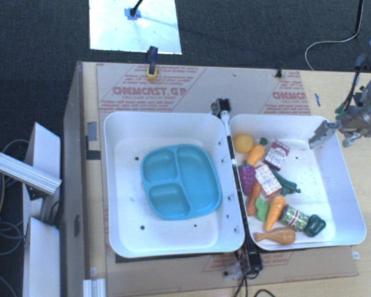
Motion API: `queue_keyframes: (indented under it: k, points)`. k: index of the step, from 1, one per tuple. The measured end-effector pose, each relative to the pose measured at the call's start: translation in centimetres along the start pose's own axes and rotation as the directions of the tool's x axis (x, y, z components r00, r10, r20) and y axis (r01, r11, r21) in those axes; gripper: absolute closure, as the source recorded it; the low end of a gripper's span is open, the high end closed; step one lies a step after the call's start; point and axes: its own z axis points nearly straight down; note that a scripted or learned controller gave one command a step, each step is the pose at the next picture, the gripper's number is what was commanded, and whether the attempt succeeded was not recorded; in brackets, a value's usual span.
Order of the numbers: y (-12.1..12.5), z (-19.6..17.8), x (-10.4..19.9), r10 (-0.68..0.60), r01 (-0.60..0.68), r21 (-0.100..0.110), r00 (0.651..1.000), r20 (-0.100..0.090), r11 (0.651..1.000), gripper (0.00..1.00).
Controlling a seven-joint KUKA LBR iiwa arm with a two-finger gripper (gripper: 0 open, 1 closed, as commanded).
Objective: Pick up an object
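Note:
Several toy foods lie in the left half of the right bin (340,184): a yellow lemon (243,143), a carrot (255,154), a red and white packet (276,155), purple grapes (247,178), a second carrot (275,208), a small can (294,216), a green pepper (315,226) and a tan drumstick (277,236). My gripper (335,136) hangs over the bin's far right corner, apart from the pile. It is open, its fingers spread with nothing between them.
The left bin (127,166) holds a blue divided plate (180,181). A black divider bar (234,166) runs between the two bins. The bins rest on a brown board (173,88), with dark floor beyond it.

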Motion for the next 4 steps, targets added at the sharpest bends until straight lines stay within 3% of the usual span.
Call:
queue_keyframes:
  k: [1,2,3,4]
  points:
    - [0.1,7.2,6.1,-0.001,0.001,0.002,1.0,-0.002,1.0,0.0]
    - [-4.0,16.1,6.7,0.001,-0.001,-0.009,1.0,0.0,1.0,0.0]
    - [-7.0,16.0,6.6,0.002,-0.002,-0.017,1.0,0.001,1.0,0.0]
    - [-8.9,16.5,9.0,0.001,-0.001,-0.001,1.0,-0.001,1.0,0.0]
